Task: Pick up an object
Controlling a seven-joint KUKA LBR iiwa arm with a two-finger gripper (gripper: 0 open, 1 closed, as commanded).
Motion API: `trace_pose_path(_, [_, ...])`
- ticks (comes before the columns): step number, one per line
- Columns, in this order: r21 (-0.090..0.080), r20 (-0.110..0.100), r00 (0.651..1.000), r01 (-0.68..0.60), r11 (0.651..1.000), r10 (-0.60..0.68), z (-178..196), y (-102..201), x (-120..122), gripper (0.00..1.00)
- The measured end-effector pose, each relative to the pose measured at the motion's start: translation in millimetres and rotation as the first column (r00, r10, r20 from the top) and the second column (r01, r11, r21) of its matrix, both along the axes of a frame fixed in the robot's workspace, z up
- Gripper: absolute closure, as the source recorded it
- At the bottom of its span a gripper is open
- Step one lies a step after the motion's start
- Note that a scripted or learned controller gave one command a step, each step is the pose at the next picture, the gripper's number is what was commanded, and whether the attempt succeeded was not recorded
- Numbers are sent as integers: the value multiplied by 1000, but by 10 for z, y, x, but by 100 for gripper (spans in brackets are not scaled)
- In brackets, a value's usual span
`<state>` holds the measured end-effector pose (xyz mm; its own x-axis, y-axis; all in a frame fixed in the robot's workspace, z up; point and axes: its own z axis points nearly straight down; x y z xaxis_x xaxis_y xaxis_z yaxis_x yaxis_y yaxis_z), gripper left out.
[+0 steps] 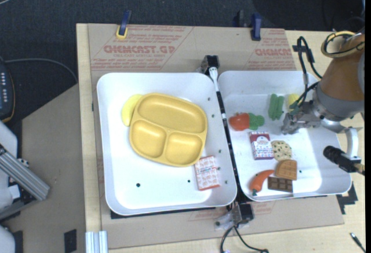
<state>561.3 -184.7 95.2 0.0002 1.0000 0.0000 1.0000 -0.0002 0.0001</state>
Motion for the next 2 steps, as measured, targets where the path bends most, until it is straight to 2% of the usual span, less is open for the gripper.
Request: trace_pose_path(2, [-3, 7, 1000, -1, 1000, 1, 1145, -57, -77, 100])
